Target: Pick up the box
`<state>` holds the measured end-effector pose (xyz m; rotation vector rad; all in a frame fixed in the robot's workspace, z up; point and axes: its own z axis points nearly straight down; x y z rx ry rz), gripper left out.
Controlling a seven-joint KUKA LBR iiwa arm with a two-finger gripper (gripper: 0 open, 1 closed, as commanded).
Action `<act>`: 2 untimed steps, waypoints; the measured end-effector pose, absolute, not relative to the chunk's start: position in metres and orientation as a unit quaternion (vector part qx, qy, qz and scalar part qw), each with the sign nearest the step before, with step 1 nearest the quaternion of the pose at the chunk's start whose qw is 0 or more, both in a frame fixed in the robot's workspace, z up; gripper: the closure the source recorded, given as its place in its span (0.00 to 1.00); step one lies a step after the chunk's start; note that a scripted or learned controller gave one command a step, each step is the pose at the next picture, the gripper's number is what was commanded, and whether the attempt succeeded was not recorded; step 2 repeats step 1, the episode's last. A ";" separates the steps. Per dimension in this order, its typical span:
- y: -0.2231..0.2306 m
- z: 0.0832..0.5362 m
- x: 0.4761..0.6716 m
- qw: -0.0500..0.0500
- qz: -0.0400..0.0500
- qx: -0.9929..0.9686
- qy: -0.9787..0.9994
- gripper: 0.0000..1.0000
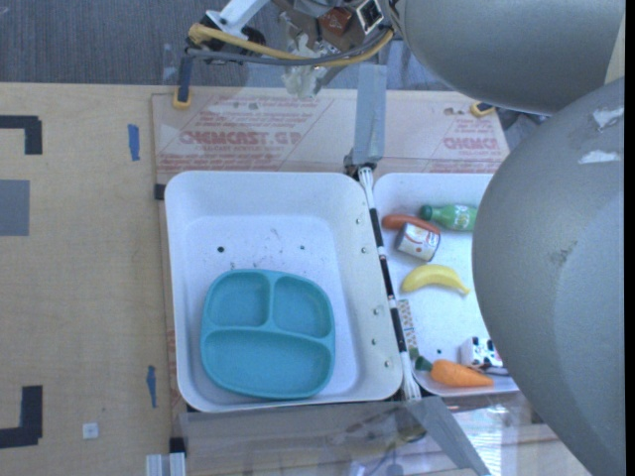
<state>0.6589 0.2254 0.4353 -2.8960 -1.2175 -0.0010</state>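
Observation:
The box (418,243) is small, white with red and brown print, and lies in the right bin (437,310) near its left wall. My gripper (301,75) hangs high at the top of the view, above the bench's back edge and well up and left of the box. It is over neither bin. The large grey arm (556,216) covers the right part of the right bin.
A teal divided plate (268,332) lies in the left bin (198,216). Around the box are a green bottle (448,215), a red-orange item (397,222), a banana (435,280), a carrot (458,373) and a small black-and-white object (483,352).

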 end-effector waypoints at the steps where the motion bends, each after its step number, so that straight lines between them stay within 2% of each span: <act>1: 0.222 0.435 0.661 0.001 -0.001 -0.993 -0.114 1.00; 2: 0.222 0.435 0.661 0.001 -0.001 -0.993 -0.114 1.00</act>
